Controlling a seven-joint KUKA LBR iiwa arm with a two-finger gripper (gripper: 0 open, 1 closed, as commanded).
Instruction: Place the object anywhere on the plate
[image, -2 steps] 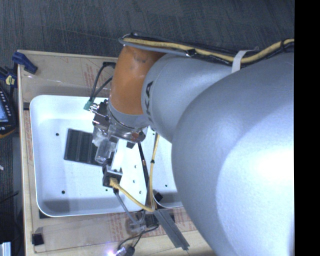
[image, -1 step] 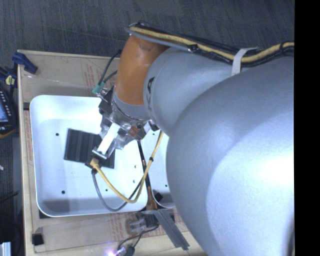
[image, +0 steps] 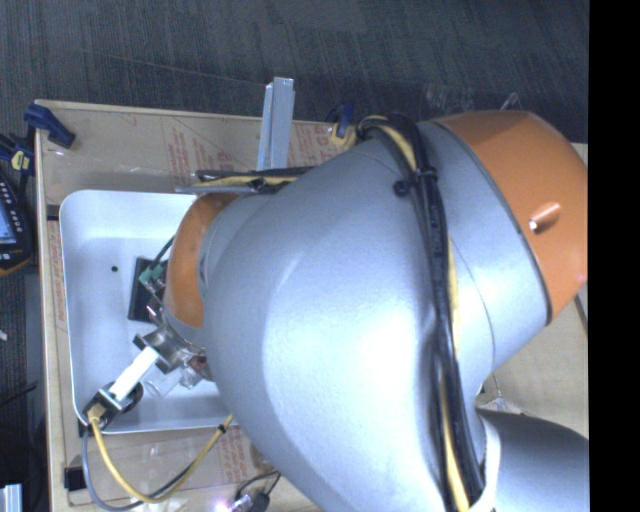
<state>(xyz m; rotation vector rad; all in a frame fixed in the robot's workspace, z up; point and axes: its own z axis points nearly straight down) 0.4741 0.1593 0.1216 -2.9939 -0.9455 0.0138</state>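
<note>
Because the grey arm (image: 350, 330) looms closest to the camera and covers most of the bench, this step is best done slowly and judged from the left bin. Below its elbow, the gripper (image: 165, 355) hangs low over the white bin (image: 90, 230), near the front wall, with a white bracket (image: 130, 380) and a yellow cable (image: 150, 480) trailing off it. I cannot tell whether it is spread, pressed together or pinching anything. Just beyond it a small dark thing (image: 150, 285) lies on the bin floor beside the orange band (image: 185, 265). It may be the object, though that is unsure. I would confirm a firm hold before lifting, then rise clear of the bin wall.
</note>
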